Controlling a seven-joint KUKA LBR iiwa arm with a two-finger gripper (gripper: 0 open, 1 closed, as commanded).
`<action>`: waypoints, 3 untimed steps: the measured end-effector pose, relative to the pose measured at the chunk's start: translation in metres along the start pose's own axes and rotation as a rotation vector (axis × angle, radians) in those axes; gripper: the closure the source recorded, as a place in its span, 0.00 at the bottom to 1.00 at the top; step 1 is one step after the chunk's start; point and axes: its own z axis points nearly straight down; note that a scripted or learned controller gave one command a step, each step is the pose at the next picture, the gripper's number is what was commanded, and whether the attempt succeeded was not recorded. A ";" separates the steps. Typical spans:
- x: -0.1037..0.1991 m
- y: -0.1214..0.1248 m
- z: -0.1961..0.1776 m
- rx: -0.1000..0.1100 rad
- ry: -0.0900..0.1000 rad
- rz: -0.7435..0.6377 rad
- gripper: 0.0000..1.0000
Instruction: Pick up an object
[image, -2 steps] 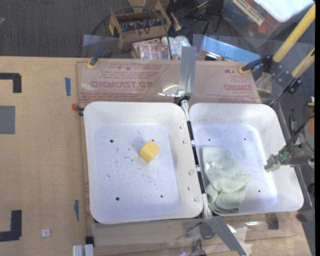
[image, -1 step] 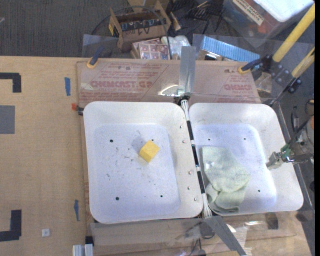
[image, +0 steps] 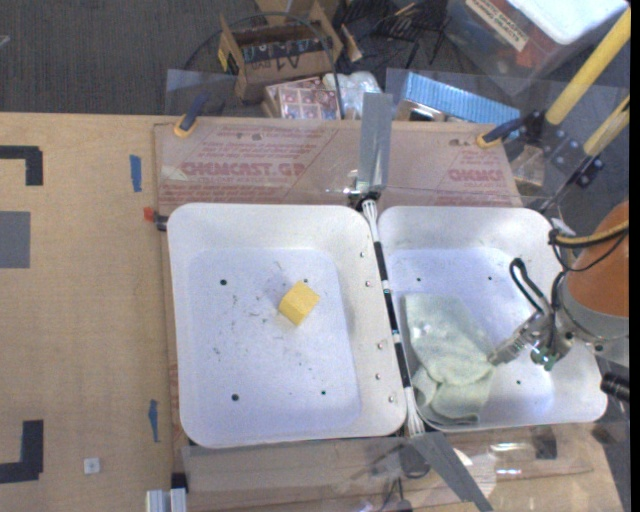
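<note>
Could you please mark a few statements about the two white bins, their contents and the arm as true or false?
1. The small yellow block lies in the left white bin. True.
2. The crumpled pale green cloth lies in the left bin. False: it lies in the right white bin.
3. The gripper is over the right bin, at the cloth's edge. True.
4. The yellow block touches the cloth. False: they lie in separate bins.
5. The arm reaches over the left bin. False: it is over the right one.
</note>
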 end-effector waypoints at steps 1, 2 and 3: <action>-0.004 -0.018 -0.147 0.001 0.003 -0.376 1.00; -0.016 -0.026 -0.276 0.001 0.002 -0.813 1.00; -0.022 -0.031 -0.347 0.000 0.000 -1.294 1.00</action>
